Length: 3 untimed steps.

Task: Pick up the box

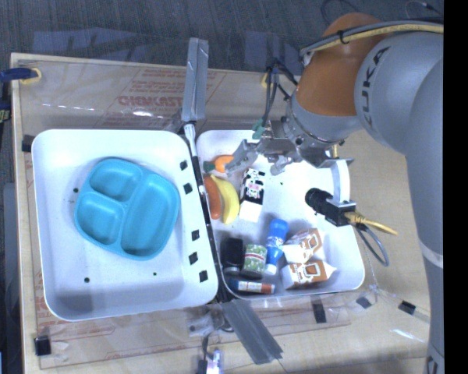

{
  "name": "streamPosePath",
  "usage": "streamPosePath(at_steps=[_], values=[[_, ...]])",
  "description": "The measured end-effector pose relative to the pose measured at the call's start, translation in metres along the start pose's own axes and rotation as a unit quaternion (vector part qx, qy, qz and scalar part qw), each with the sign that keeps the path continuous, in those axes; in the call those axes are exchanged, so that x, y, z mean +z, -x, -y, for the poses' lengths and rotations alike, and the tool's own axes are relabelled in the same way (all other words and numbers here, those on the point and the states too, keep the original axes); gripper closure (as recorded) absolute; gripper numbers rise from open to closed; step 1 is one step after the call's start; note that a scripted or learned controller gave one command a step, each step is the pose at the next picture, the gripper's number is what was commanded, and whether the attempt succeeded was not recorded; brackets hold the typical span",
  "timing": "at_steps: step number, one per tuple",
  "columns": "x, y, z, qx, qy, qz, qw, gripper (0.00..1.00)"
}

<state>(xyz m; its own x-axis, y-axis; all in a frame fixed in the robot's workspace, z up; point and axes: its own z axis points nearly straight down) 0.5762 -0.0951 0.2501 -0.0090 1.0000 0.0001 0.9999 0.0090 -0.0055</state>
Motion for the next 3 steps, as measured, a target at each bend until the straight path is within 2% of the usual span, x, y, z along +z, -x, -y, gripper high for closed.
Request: streamPosePath(at_steps=[1,2,3], values=[[0.1486,0.0455,0.0333,0.084,0.000,0.000,0.9964,0.00],[0.1388,0.0452,0.0331,0.081,-0.001,0.000,0.9967,1.00],[0.1388,0.0451,0.0330,0.081,0.000,0.000,0.9967,0.00]])
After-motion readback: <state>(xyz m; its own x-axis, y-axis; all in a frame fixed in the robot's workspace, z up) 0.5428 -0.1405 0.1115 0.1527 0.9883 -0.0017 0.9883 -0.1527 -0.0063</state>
